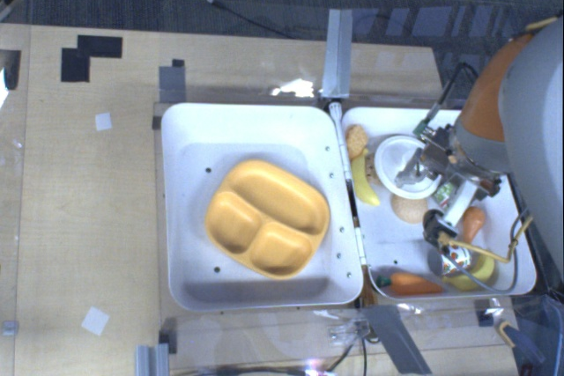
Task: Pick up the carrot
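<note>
Orange, tapered and tipped with green, the carrot [416,283] lies flat along the near wall of the right-hand shallow white bin [392,242]. On my screen it is well below the grey two-finger hand [412,172] and not touching it. The hand hangs over a round white bowl [394,161] in the upper middle of that bin. From this slanted view I cannot tell whether it is spread or pressed together.

Just to the hand's left on screen, a yellow banana [364,182] lies along the bin's dividing wall, with a tan ridged cracker [356,139] above it. Directly below the hand sits a pale tan round bun [408,208], close against the bowl's rim. Down and to the right of the hand there is a shorter orange tapered piece [474,223], lying tilted. Below that, a yellow rounded fruit [476,270] rests near the carrot's end away from the green tip.

Far to the hand's left, the other shallow white bin [185,189] holds a yellow three-compartment plate [267,216]. Both bins sit on the pale wooden worktop [79,216].
</note>
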You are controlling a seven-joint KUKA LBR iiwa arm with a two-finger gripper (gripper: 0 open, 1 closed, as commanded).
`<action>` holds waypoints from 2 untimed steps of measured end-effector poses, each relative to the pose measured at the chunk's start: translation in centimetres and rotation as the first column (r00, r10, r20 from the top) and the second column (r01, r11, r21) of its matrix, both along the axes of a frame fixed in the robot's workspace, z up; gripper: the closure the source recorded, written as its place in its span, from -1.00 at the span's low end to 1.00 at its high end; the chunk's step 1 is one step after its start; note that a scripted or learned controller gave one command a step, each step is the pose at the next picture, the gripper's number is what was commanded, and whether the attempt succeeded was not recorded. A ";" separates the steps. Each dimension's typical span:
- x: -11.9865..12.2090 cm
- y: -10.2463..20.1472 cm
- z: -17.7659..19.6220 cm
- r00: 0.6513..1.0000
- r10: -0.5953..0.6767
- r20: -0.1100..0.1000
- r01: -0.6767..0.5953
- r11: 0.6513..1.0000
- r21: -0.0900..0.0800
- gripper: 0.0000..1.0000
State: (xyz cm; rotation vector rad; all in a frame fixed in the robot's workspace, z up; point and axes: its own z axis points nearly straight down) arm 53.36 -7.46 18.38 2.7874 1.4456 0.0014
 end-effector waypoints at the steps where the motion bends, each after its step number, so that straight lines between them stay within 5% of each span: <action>1: -4.8 -1.1 -8.1 0.997 -0.078 -0.007 0.078 0.997 0.002 -1.00; 2: -3.1 -2.1 8.1 0.967 -0.256 0.010 0.256 0.967 0.004 -1.00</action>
